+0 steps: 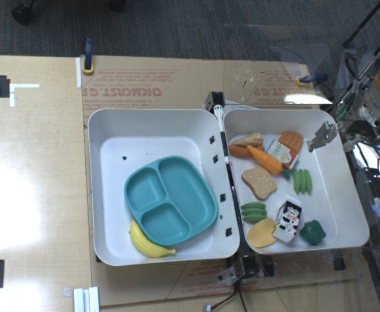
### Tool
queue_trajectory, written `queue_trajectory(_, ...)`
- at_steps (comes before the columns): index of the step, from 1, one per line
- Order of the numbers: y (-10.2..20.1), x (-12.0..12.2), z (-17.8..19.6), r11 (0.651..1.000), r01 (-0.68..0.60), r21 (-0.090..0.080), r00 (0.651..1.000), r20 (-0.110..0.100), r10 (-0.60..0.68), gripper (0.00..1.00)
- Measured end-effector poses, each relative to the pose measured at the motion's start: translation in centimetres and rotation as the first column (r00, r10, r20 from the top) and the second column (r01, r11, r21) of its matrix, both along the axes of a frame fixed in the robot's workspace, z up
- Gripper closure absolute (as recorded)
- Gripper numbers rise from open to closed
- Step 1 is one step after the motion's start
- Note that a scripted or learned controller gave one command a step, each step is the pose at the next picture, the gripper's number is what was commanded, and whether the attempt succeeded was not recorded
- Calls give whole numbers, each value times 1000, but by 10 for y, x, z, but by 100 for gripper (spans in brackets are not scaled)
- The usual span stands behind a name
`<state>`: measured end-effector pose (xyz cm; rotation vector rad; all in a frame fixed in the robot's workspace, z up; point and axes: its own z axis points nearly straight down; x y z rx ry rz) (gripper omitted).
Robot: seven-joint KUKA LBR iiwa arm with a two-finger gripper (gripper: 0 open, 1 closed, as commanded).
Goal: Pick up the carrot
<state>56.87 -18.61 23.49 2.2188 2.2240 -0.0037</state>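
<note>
The gripper hangs with fingers apart, holding nothing, over the right bin's far edge; the carrot lies well apart, toward the bin's middle.

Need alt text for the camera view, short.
Orange carrot lies untouched among toy foods in the right white bin, with the gripper poised over that bin's far right edge. The left bin holds a teal divided plate and a banana.
</note>
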Motion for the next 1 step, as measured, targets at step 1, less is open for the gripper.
queue_trajectory(1, 42, -1, -133, 1000, -29, 0, 1000, 3, 29, 0)
